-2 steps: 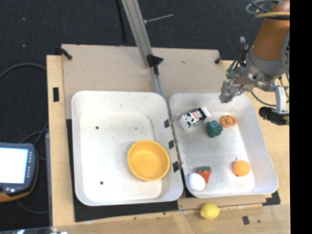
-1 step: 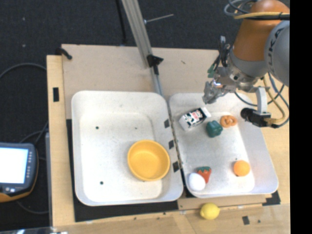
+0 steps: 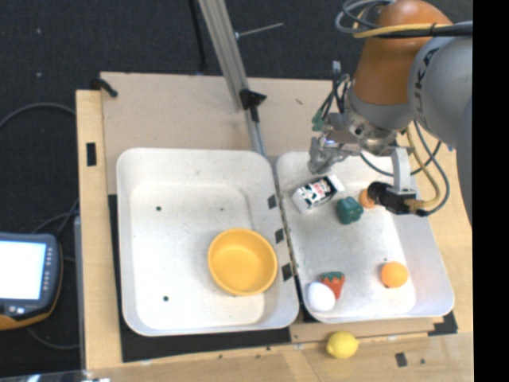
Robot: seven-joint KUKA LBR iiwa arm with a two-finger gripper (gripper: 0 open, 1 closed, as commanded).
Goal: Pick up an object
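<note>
Gripper: the grey two-finger gripper point(image 3: 320, 156) hangs over the far-left corner of the right bin; whether it is spread or pressed together cannot be told from this slanted view, and nothing is seen between its tips.
Arm: the grey arm with an orange band point(image 3: 395, 46) reaches in from the right, with cables looped around the wrist.
Nearest object: a small white box with black and red markings point(image 3: 316, 192) lies tilted on the bin floor just below the gripper, apart from it.
Next object: a dark teal block point(image 3: 348, 210) sits just right of the white box.
Right bin: the shallow white bin on the right point(image 3: 421, 249) also bears a small orange ball point(image 3: 393, 274) near its right wall, a white egg-shaped object point(image 3: 321, 296) at the near edge, and a red and green piece point(image 3: 336, 282) touching it.
Left bin: the shallow white bin on the left point(image 3: 171, 205) bears a round yellow bowl point(image 3: 242, 260), upright, near its right wall.
Bench: a yellow lemon-like object point(image 3: 342, 344) lies on the wooden bench point(image 3: 159, 106), just in front of the right bin.
</note>
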